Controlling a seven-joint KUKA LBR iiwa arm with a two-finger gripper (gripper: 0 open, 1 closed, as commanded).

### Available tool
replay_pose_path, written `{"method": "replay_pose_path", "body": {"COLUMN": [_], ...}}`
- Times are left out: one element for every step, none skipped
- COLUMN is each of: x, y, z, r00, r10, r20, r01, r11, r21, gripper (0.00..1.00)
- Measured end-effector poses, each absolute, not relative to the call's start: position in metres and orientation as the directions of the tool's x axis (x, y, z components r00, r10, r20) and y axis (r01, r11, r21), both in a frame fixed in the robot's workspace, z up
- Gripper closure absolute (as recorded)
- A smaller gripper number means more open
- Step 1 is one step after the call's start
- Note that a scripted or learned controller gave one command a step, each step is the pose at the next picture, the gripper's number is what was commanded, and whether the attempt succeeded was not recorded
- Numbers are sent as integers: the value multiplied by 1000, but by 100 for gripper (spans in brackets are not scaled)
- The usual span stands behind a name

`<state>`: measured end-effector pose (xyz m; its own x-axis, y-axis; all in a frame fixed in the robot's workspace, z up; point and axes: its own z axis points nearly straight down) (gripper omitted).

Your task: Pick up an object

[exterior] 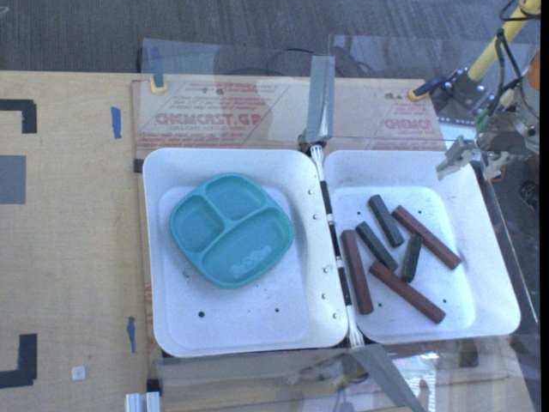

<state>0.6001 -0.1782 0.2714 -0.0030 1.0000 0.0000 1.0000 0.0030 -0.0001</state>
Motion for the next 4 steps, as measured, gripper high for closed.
{"method": "replay_pose_path", "body": {"x": [565,533,533,574], "y": [-210,-212,-214,-173], "z": [129,88,99,181], "r00": [-131,-259,-254,-229], "r10": [991,966,967,973], "r20": [0,-5,-4,-2], "r01": [991,966,967,973], "r11": [131,259,254,229], "r21": [1,7,11,1], "gripper": [0,0,100,100]}}
